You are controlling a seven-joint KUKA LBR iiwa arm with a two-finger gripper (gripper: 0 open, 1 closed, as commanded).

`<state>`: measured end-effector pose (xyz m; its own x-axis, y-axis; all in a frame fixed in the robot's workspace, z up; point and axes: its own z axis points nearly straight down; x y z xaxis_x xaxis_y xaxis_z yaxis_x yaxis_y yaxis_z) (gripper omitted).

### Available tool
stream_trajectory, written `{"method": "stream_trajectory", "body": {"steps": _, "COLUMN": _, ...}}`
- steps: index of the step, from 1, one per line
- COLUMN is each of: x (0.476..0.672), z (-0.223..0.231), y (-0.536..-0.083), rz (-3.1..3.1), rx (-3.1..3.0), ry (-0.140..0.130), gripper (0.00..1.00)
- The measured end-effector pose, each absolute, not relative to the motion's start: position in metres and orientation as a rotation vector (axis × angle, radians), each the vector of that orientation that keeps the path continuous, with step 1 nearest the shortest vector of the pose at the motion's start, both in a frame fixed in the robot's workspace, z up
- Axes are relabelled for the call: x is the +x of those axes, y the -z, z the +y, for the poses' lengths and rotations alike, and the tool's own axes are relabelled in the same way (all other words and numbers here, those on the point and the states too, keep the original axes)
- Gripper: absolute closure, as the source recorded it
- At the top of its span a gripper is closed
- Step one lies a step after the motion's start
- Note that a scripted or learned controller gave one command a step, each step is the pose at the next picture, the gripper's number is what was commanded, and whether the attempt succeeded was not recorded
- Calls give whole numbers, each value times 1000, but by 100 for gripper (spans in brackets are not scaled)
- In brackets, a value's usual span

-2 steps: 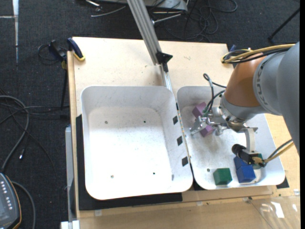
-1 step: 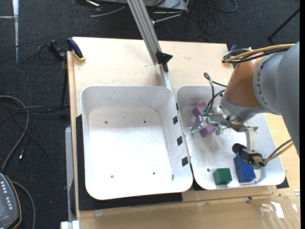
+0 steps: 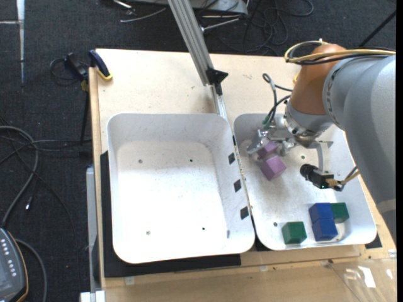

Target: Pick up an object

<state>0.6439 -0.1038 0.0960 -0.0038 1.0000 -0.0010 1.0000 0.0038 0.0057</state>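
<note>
A purple block (image 3: 272, 163) sits clamped between the fingers of the end effector (image 3: 269, 148), in the right bin's (image 3: 302, 234) upper left.

The grey metal gripper (image 3: 269, 145) is in the right white bin (image 3: 359, 197), with a small purple block (image 3: 273, 167) between its fingers.

The arm (image 3: 352, 87) hides the right bin's (image 3: 264, 225) far corner and runs off the right edge.
</note>
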Motion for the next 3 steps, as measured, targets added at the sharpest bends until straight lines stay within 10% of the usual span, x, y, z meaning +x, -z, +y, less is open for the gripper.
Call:
{"method": "stream_trajectory", "body": {"steps": 1, "x": 640, "z": -104, "y": -104, "rz": 2231, "rx": 2221, "ry": 9, "gripper": 100}}
{"method": "stream_trajectory", "body": {"steps": 2, "x": 642, "z": -104, "y": -105, "rz": 2226, "rx": 2215, "ry": 2, "gripper": 0}}
{"method": "stream_trajectory", "body": {"steps": 3, "x": 609, "z": -106, "y": -107, "rz": 2220, "rx": 2224, "ry": 3, "gripper": 0}}
